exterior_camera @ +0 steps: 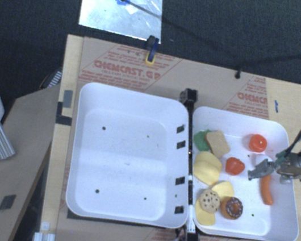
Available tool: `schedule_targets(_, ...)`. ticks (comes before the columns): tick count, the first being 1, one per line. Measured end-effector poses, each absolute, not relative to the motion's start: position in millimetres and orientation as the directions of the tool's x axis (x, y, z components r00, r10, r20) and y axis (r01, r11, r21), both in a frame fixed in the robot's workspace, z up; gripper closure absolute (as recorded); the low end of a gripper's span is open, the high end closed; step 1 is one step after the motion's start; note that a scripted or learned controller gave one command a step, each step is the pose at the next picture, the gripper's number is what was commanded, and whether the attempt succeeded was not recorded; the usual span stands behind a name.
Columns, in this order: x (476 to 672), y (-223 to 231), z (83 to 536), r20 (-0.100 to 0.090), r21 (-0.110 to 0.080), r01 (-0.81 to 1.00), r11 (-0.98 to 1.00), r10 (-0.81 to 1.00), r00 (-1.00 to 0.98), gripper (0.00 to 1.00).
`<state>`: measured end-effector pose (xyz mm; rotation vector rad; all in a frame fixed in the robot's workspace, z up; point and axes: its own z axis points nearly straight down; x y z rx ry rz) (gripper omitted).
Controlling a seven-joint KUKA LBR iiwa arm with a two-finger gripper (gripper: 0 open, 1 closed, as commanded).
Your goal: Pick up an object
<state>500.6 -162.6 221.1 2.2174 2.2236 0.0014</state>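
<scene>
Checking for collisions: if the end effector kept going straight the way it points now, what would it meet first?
Probably the small red tomato-like toy: the end effector points leftward across the right white bin, and that toy lies just ahead. Height above it is unclear.

Grey metal gripper [261, 170] — pale wrist block, dark cable loops above.

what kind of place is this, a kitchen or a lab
Likely a robot lab, not a kitchen: two white bins sit on a cardboard-covered bench, the right bin holds toy food like a chocolate donut, and a gripper reaches in.
</scene>
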Motion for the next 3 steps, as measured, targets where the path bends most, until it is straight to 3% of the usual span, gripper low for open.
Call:
schedule_targets(1, 499.7, -123.9, 95.0, 0.005, -0.01, 1.0, 0.007, 1.0, -0.007, 0.0)
schedule_targets(2, 502.7, -127.3, 112.2, 0.0, 0.002, 1.0, 0.003, 1.0, -0.003, 1.0)
schedule_targets(3, 490.1, -104.5, 88.8, -0.006, 0.014, 1.0, 0.001, 1.0, -0.001, 1.0)
